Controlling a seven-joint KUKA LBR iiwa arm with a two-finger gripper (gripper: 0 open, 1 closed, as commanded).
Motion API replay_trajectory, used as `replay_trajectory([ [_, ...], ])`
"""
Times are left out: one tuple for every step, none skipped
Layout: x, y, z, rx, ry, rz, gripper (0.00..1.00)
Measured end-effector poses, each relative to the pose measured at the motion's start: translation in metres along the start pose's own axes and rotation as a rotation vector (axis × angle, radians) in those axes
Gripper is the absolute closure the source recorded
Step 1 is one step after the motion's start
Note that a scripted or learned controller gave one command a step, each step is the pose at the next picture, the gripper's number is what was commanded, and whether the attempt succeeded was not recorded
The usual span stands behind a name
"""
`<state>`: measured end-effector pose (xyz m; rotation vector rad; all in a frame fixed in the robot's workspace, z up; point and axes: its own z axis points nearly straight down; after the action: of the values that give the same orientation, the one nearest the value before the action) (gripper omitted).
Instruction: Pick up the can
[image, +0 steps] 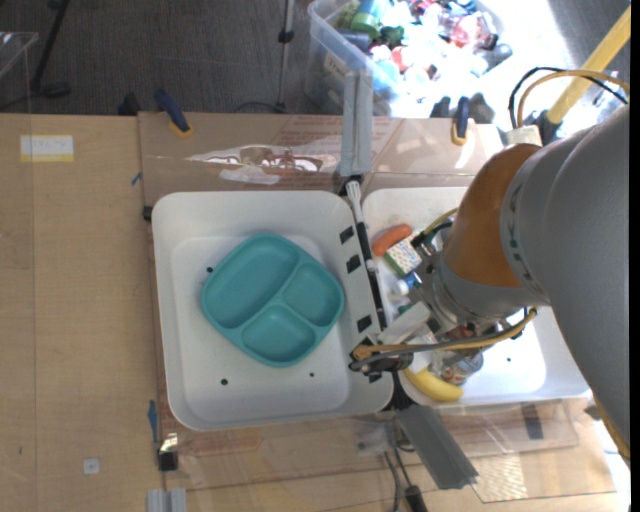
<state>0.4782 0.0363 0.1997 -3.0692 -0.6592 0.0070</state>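
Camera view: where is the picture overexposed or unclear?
Camera view: the top right corner is blown out by bright light, washing out the clutter there; the arm is close and soft-edged; the teal plate in the left bin is evenly lit.

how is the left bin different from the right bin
The left bin holds one teal divided plate; the right bin holds several small things, among them a banana. The left bin lies in open view; the arm covers much of the right one. Both are shallow and white.
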Motion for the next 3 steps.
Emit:
replay_trajectory([
  [0.041,-0.075,-0.014,-0.002,0.005,0.003,1.0],
  [0.066,-0.144,0.024,-0.001,0.003,0.011,1.0],
  [0.106,-0.105,-0.228,-0.003,0.004,-0.156,1.0],
])
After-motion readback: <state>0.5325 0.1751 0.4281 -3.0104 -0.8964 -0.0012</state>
